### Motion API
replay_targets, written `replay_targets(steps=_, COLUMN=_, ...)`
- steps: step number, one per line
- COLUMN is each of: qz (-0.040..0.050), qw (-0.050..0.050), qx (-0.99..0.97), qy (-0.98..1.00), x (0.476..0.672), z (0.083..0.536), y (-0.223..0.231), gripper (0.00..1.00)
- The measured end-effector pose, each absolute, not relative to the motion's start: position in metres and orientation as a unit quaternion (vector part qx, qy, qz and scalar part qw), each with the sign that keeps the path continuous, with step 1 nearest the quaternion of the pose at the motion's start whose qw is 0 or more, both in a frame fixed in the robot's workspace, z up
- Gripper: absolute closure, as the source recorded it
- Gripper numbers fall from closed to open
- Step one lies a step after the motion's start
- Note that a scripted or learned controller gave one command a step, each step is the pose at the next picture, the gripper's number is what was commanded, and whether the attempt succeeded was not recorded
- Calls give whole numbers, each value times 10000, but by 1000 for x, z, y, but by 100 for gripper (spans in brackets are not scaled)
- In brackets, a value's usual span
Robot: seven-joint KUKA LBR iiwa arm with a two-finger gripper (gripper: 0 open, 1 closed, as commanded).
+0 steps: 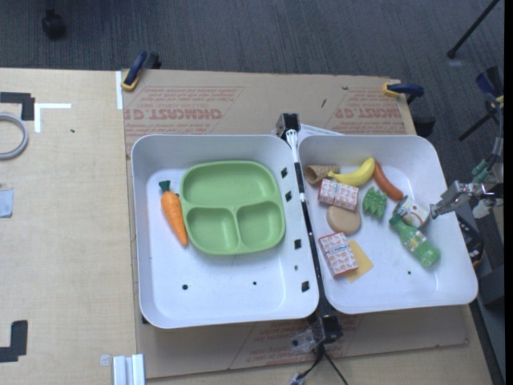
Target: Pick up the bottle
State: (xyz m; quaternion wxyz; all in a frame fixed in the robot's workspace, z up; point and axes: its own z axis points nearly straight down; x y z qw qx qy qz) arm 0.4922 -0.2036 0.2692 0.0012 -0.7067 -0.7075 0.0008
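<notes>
The bottle (418, 236) is green with a white and red label at its upper end. It lies on its side in the right part of the right bin (449, 291), pointing down and to the right. My gripper (454, 197) reaches in over the bin's right rim, just up and right of the labelled end. Only a thin grey metal part of it is visible, close to the label, and I cannot make out whether they touch.
The right bin also holds a banana (357, 172), a sausage (388, 182), two small pink boxes (337, 193), a cookie (344, 220), a yellow slice (365, 257) and a green toy (374, 202). In the left bin (216, 299) are a green divided plate (232, 207) and a carrot (173, 214).
</notes>
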Motion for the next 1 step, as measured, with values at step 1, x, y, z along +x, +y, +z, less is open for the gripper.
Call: replay_targets(steps=1, qz=9, qw=5, qx=-7060, qy=-7082, x=493, z=279, y=-204, gripper=100)
